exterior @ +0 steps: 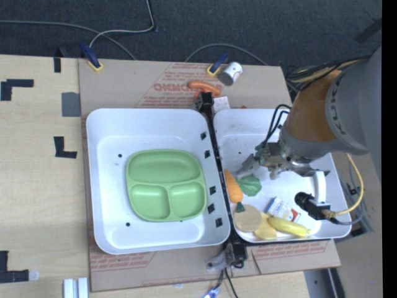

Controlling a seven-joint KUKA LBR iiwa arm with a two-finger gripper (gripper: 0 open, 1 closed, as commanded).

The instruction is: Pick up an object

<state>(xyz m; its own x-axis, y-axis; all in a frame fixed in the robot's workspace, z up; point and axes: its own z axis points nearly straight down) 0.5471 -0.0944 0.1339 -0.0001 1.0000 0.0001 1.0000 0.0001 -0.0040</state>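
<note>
The gripper (255,160) hung low in the right bin (239,124), just above a green object (250,184); whether it was open or closed could not be told. An orange carrot (233,188) lay against that bin's left wall, with a tan disc (249,217), banana (289,226) and small packet (284,210) near its front edge. A green divided plate (166,185) sat in the left bin (105,129)

carrot (232,188): orange, against right bin's left wall | green piece (250,185): just beside carrot | tan disc (247,218): flat, near front | banana (289,228): yellow, lying at front | small packet (281,209): just above banana
</note>
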